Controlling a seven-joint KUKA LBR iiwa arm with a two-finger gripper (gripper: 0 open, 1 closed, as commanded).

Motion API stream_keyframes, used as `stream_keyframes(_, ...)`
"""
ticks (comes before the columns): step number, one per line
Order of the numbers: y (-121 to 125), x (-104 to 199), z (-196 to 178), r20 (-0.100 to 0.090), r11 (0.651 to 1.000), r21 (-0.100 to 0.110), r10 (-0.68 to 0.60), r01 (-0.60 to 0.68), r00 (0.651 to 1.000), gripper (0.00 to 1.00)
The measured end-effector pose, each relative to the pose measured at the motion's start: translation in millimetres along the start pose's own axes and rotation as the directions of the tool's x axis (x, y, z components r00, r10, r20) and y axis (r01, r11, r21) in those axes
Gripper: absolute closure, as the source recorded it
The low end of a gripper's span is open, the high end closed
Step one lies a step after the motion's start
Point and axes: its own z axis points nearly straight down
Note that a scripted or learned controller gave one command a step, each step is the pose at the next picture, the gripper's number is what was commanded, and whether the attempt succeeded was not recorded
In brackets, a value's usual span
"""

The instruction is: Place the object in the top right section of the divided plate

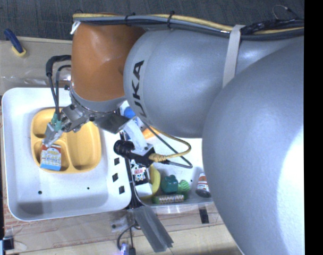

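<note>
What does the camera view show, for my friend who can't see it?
A big grey robot arm reaches over a yellow divided plate in the left white bin. Its gripper is just above a small carton on the plate.

Divided plate [92,142] in left bin [18,158].

**Arm stretched in from the right, gripper low at the left**

Reaches in from the right, bulky grey arm [214,89] taking up most of the frame. Narrows leftward into the orange band [100,62] above the wrist. Carries black cables looped beside the wrist and a strapped bundle along the top edge. Ends in the gripper [51,134], angled down and to the left, fingers [55,125] close together and pointing toward the lower left. Shows nothing clearly pinched between the fingertips; exact gap too small to judge.
</note>
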Motion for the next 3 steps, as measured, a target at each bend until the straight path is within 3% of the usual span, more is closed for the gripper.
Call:
stream_keyframes(1,0.5,0.5,-9.8,0.0,1.0,0.002,-0.004,0.004,1.0,1.0)
stream_keyframes(2,0.5,0.5,-9.8,0.0,1.0,0.002,-0.004,0.004,1.0,0.0)
stream_keyframes(3,1.0,1.3,-19.3,0.0,1.0,0.003,-0.008,0.008,1.0,1.0)
